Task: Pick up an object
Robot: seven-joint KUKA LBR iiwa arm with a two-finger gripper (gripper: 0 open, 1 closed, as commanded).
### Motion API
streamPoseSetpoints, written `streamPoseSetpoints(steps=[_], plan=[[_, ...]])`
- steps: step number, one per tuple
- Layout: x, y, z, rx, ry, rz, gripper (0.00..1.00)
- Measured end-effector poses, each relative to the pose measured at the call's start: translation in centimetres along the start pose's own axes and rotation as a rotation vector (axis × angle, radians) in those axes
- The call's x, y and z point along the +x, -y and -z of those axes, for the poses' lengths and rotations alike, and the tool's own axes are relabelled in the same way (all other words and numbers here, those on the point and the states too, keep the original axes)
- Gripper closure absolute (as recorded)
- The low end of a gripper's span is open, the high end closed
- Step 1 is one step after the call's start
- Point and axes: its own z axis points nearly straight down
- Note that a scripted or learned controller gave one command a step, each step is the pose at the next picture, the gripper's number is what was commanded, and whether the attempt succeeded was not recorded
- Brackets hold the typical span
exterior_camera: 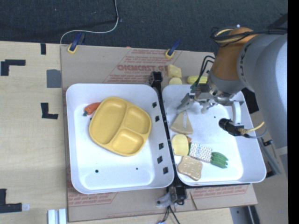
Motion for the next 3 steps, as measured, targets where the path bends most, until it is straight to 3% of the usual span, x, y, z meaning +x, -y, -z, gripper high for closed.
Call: streamPoseSetpoints(steps=[1, 2, 3], plan=[[1.5, 0.0, -4.0, -0.007, 0.005, -0.002, 0.00], [0.6, -2.2, -3.7, -0.010, 0.003, -0.002, 0.00], [1.6, -3.6, -3.8, -0.006, 0.004, -0.001, 0.00]])
